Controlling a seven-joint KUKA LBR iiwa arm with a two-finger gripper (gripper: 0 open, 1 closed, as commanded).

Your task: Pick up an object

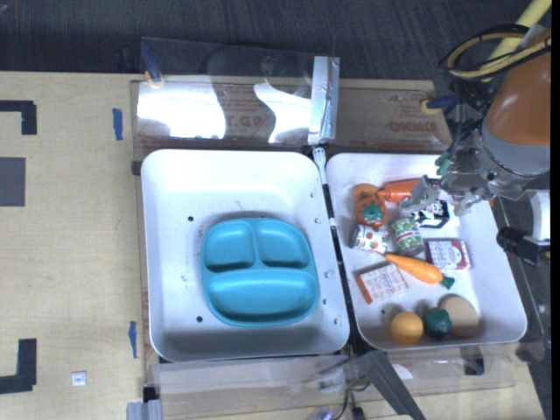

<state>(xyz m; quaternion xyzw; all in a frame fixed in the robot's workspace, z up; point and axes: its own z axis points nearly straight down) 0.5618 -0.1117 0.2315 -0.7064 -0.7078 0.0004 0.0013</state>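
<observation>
A: Which piece to go for?

B: Probably the carrot (413, 268). Lies flat near the middle of the right bin (488, 280), tip pointing up-left, green stub down-right. Rests just beside a red packet (380, 282) on one side and a small can (405, 232) above.

A: Feel of it?

B: Looks like a toy: light, stiff, smooth-skinned, likely a bit slippery. Not fragile, by the look. Tapers, so could squirt out if pinched near the thin end.

A: So where to take hold?

B: Across the thick half, close to the green stub, jaws square to the long axis. Leaves the packet alone that way, though crowded there all the same.

A: And the pincer (444, 192)?

B: Hangs over the upper right part of the same bin, at the end of the grey arm (516, 121) coming in from the right. Sits above, perhaps touching, a small black-and-white item (435, 214); contact too murky to judge.

A: Wide or narrow?

B: Cannot tell from this slant. Nothing seen clamped in it, so no claim of a hold.

A: Distance to the carrot?

B: Near, but apart; the can and the black-and-white item between. Would need a shift down-left before any descent.

A: Anything else nearby?

B: An orange ball (406, 325) along the bin's lower edge. On the worktop's other side, a blue tray (259, 269) inside the left bin (166, 234), well apart from all this.
</observation>
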